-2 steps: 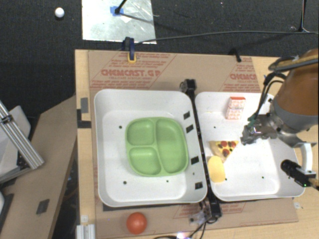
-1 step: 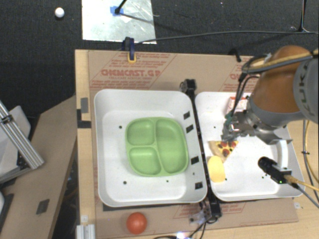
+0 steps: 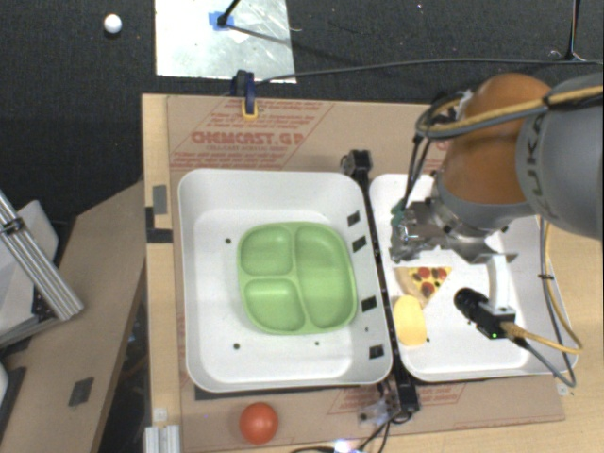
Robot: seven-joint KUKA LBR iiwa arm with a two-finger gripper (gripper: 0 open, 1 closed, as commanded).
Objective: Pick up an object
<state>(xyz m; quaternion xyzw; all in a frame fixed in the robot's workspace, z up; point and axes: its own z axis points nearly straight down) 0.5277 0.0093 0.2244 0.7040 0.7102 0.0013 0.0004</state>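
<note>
The claw hovers low in the right bin, just above the pizza slice; its opening cannot be told. It should probably descend squarely over the slice, clear of the yellow object.

Foil sheet upper left of frame, blue tape piece stuck on it. Small white ball far upper left on dark floor. Blue and yellow clamp at top edge of brown board with red lettering. Orange ball at lower centre, on board. Aluminium rail at left edge, slanted.
</note>
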